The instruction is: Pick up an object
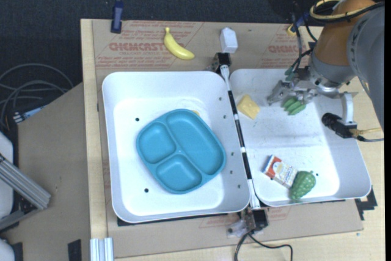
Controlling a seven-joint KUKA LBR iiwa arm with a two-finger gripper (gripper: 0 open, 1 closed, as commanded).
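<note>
1. Gripper [289,96]: located over the rear part of the R bin [348,159], near its back wall. The arm [342,40] is seen entering from the view's R side, with the orange band above the wrist. Claw state: cannot be told from this angle, whether released or clenched.

2. Green piece [295,107]: a small elongated item, found directly at the gripper tip on its near side. It is touching or overlapped by the gripper. A grasp cannot be confirmed, and it cannot be told whether the piece is resting on the bin floor.

3. Other contents, R bin:
- Yellow block [248,106]: placed to the L of the gripper, against the bin's L wall, apart from the green piece.
- Red-and-white box [279,170]: laid flat toward the front of the bin, well apart from the gripper.
- Bumpy green item [302,184]: set just beside the box on its R, touching or nearly so, close to the front rim.

4. L bin [113,107]: a blue divided plate [179,150] with 3 compartments is laid flat at approx. the centre.

5. Bench [91,150], behind the bins: a banana [177,47] is seen behind the L bin. A small white object [228,40] is located near the junction of the 2 bins, and a small blue object [116,16] at the rear L edge.
</note>
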